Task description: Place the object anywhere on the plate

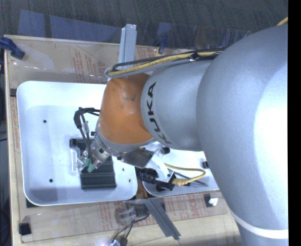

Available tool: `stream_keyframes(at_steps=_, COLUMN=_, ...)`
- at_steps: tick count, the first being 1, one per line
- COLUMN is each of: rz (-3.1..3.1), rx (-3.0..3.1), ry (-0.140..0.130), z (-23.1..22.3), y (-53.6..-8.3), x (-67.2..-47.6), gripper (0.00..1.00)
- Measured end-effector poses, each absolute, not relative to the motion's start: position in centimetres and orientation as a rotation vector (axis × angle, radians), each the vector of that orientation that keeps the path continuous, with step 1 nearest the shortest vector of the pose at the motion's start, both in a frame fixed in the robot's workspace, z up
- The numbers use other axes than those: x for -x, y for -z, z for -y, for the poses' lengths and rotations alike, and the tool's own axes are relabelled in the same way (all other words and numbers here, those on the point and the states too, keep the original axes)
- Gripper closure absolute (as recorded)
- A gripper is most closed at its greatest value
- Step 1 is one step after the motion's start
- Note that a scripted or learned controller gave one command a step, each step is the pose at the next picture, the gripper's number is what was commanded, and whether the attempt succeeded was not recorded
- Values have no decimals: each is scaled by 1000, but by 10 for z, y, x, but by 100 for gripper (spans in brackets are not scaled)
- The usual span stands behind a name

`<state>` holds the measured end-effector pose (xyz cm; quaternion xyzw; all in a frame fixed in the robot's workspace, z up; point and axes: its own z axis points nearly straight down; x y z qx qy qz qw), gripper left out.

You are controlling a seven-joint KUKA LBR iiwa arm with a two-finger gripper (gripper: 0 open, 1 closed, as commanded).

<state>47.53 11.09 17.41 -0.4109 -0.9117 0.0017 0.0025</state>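
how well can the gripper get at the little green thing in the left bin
Likely yes: the gripper is down in the left bin right at the green thing, and nothing else lies between them. Whether it touches it is too small to tell.

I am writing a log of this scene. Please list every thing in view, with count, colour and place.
shallow white plastic bins: 2, white, side by side on the bench; left bin open to view, right bin mostly under the arm
small green piece: 1, green, left bin, at the claw's tip; held or not, unclear
blue clamp: 1, blue, bench's far left corner
pale wooden bench: 1, light brown, under the bins
grey arm with orange band: 1, from the right
claw: 1, over the left bin
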Motion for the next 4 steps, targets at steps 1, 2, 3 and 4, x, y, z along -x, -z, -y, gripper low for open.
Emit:
stream_keyframes(at_steps=1, rz=2709, rx=1585, ry=-8, z=-205, y=-116, x=-474, gripper=100)
stream_keyframes(at_steps=2, rz=2571, rx=1803, ry=-4, z=-147, y=-194, x=-476, gripper=100)
stream_keyframes(at_steps=3, rz=2605, rx=1747, ry=-13, z=-203, y=-124, x=-495, gripper=100)
stream_keyframes(at_steps=4, rz=2509, rx=1887, ry=-1, z=-148, y=-216, x=-528, gripper=100)
